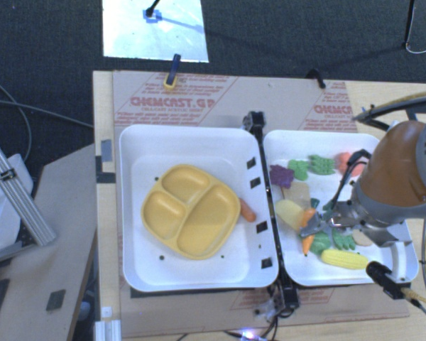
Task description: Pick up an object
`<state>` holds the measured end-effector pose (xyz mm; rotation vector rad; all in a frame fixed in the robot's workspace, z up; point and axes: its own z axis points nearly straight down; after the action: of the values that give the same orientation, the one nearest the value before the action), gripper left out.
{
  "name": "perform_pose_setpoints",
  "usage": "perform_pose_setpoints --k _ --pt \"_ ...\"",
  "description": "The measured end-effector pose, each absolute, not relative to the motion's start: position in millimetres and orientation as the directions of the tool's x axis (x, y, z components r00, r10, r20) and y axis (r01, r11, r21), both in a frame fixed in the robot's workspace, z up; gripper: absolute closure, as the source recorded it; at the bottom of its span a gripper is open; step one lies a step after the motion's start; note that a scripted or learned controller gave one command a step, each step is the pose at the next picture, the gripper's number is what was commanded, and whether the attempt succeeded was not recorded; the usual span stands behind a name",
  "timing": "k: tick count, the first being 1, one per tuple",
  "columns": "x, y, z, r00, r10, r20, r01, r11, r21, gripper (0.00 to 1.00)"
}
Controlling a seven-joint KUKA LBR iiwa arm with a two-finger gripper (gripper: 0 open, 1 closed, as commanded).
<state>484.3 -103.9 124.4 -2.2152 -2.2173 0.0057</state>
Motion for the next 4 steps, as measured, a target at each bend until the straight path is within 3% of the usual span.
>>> perform_pose_setpoints --k 1,2,3,4 --pt "486.4 -89.8 110.6 -0.004 1.0 0.002 1.0 0.004 -0.001 0.0" --pt "487.5 -90.9 121.9 -0.001 1.0 0.0 1.0 0.001 0.003 1.0" --pt "487.4 -90.9 121.6 -0.001 1.0 0.001 1.0 0.001 0.002 0.0" --pt "486.4 -98.6 105.8 0.0 1.0 0.001 1.0 0.0 -0.001 0.0"
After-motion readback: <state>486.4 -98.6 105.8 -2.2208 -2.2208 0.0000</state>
